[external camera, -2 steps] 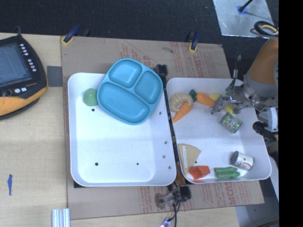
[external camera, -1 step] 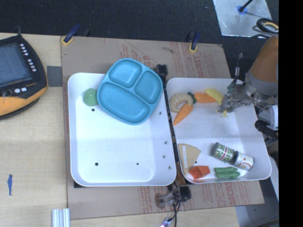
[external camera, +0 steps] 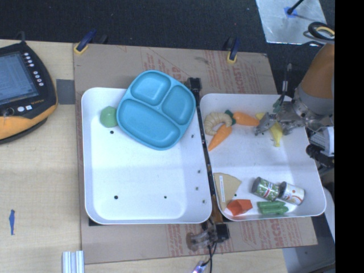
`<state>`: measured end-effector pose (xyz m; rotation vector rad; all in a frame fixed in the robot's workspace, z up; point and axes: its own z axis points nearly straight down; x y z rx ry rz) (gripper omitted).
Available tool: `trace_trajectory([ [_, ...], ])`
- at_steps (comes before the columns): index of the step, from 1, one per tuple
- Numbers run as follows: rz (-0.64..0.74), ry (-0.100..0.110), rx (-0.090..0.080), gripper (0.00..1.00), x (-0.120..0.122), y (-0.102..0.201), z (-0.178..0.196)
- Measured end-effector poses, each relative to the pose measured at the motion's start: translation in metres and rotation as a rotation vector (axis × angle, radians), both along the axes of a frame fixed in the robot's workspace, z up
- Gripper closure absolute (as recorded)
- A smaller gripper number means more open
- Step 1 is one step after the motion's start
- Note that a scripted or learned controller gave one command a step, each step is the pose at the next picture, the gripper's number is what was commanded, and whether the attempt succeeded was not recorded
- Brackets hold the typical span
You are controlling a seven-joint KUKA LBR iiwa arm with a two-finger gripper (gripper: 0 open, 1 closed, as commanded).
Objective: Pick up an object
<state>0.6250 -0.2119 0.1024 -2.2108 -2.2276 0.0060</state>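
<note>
Camera view: gripper (external camera: 277, 122) was poised over the yellow piece (external camera: 276, 135), lying at six o'clock, long axis twelve-to-six; finger spacing could not be told.

Red printed lettering runs along the brown cardboard sheet (external camera: 170, 58) under the two bins, in strips above them and again along its lower edge, well away from the jaws on their left; the letters are too small and faint to read. The small bottle (external camera: 278, 190) lying below the jaws carries a white and red label, also illegible. The handheld control pad (external camera: 20, 92), far left of the jaws, shows a lit screen whose content cannot be made out.
</note>
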Motion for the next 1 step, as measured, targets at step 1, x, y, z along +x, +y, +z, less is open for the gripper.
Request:
trace_trajectory([
  [1, 0.002, 0.000, -0.001, 1.00, 0.0003, -0.0005, 0.0106],
])
